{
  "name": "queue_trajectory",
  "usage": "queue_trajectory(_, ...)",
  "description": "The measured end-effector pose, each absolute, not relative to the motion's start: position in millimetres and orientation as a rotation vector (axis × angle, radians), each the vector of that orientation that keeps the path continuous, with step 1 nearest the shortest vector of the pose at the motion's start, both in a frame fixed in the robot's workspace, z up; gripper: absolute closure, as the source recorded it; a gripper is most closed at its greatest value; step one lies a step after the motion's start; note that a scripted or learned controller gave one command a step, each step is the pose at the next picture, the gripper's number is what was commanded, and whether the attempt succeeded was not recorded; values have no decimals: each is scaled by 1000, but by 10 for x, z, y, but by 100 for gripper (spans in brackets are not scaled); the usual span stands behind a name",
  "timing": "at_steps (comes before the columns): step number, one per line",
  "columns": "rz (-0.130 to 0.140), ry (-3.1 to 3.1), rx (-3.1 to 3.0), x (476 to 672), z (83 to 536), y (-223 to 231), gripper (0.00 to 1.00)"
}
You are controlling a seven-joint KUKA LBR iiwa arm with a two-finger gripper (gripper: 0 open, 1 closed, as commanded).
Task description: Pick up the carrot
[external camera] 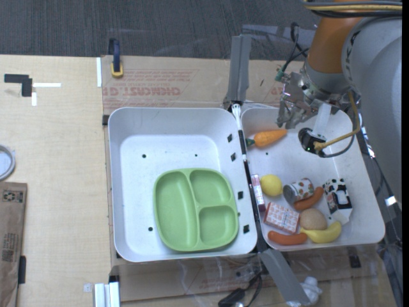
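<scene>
We've got the gripper hovering in the right bin, fingers slightly parted, holding nothing; the carrot lies just below-left of it, apparently untouched.

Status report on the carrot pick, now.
Gripper hovering at the right bin's far end, just right of the carrot. Carrot lying on the bin floor near the divider, not held. Nothing on top of it; lemon sits apart, nearer the camera.
</scene>
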State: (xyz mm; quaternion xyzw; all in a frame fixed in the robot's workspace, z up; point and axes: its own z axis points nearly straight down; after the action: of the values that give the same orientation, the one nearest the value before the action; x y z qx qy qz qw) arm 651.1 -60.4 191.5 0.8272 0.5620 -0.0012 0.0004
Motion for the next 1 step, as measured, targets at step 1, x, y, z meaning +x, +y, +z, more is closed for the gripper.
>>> queue_trajectory(1,-4,1765,2598,6510,1913,-603,0)
